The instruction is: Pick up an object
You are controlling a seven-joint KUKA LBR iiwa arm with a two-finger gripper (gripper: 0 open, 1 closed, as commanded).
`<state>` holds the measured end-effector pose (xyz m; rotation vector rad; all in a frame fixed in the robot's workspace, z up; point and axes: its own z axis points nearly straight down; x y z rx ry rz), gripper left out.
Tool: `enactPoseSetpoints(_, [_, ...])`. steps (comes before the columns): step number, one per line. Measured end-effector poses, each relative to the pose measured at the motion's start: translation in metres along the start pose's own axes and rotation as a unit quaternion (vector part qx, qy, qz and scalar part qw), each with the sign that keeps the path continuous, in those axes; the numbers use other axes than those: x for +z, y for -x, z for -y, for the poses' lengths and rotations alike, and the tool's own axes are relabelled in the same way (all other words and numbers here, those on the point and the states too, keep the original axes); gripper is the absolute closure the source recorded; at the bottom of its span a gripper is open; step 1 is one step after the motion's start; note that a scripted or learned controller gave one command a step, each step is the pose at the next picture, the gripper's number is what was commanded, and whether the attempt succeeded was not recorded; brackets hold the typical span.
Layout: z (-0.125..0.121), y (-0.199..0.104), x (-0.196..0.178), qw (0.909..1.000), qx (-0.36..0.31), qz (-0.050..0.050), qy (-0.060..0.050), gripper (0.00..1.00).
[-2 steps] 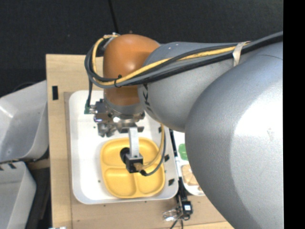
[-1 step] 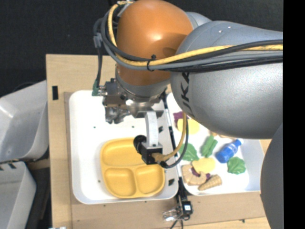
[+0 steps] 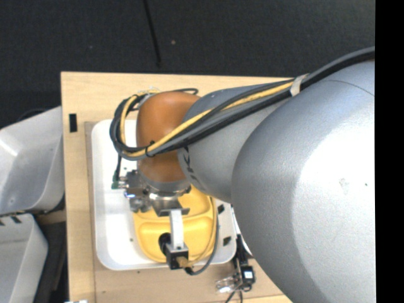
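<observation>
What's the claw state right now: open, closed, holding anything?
Claw: cannot be told from this angle. It hangs over a yellow object in the white bin; no grasp can be confirmed.

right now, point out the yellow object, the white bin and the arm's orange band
yellow object (image 3: 146, 237): camera view, on its left side
white bin (image 3: 113, 223): camera view, bare floor near its left wall
orange band (image 3: 161, 128): camera view, its rounded top
</observation>
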<state>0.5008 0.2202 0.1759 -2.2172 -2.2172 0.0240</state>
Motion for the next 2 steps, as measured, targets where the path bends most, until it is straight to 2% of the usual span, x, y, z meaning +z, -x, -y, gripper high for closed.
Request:
enactPoseSetpoints(1, [-0.067, 0.0, -0.17, 0.9998, -0.001, -0.006, 0.018, 1.0])
enactPoseSetpoints(2, [-0.029, 0.0, -0.087, 1.0, 0.0, -0.001, 0.003, 1.0])
